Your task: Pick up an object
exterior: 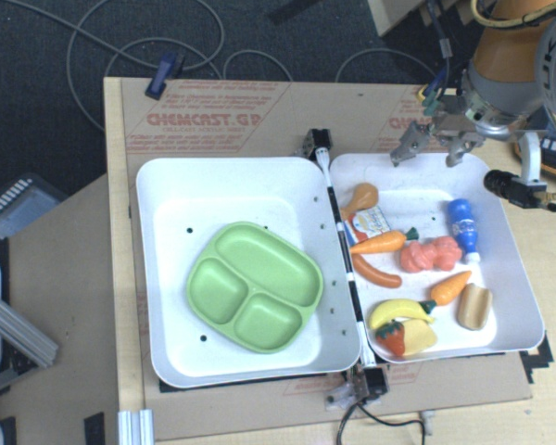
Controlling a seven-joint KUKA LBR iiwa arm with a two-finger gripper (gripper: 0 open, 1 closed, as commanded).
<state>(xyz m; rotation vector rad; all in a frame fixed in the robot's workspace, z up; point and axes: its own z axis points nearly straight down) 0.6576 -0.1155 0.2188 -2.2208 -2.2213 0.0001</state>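
The right bin holds several toy foods: a blue bottle, a pink lumpy piece, an orange carrot, a red sausage, a smaller carrot, a bread roll, a yellow banana, a drumstick. My gripper hovers above the back rim of that bin, open, its two fingers spread apart with nothing between them. The nearest items lie in front of it, lower in the view.
The left bin carries a green three-compartment plate. A black clamp sits at the back where the bins meet. The arm's orange band is at the upper right. Cables lie on the dark floor behind the bench.
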